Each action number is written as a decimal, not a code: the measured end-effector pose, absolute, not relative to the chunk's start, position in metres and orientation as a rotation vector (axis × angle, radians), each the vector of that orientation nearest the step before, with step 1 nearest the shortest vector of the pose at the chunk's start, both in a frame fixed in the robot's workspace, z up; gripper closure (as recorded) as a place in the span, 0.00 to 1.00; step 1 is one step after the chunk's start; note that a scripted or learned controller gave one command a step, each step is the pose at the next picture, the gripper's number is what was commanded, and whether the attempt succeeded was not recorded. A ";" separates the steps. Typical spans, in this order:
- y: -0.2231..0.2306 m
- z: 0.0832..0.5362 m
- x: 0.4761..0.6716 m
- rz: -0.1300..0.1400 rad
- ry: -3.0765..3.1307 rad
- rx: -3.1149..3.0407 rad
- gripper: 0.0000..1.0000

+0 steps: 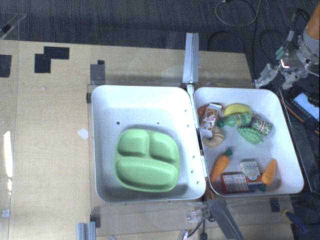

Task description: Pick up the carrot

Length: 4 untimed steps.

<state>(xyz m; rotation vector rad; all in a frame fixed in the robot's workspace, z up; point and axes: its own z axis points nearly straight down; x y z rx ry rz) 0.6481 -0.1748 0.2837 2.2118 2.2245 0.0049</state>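
Observation:
An orange carrot [219, 167] with a green top lies in the right bin [287, 134], near its front left, tip pointing toward the front. A second orange, carrot-like piece [269, 171] lies at the bin's front right. My gripper [280, 76] hangs outside the bin, above its far right corner and well away from both pieces. Its fingers are spread open with nothing between them.
The right bin also holds a yellow banana [236, 109], a green vegetable [250, 134], a small can [262, 126], a bagel [214, 138], a carton [210, 116] and a red box [235, 182]. A green divided plate [147, 159] sits in the left bin [105, 134]. Cables lie behind the bench.

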 end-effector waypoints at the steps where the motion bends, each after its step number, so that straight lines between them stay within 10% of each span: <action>1: -0.137 0.317 0.659 0.007 1.994 2.421 0.00; 2: -0.140 0.391 0.650 0.007 2.251 2.181 0.00; 4: -0.093 0.163 0.540 0.003 2.226 2.215 0.00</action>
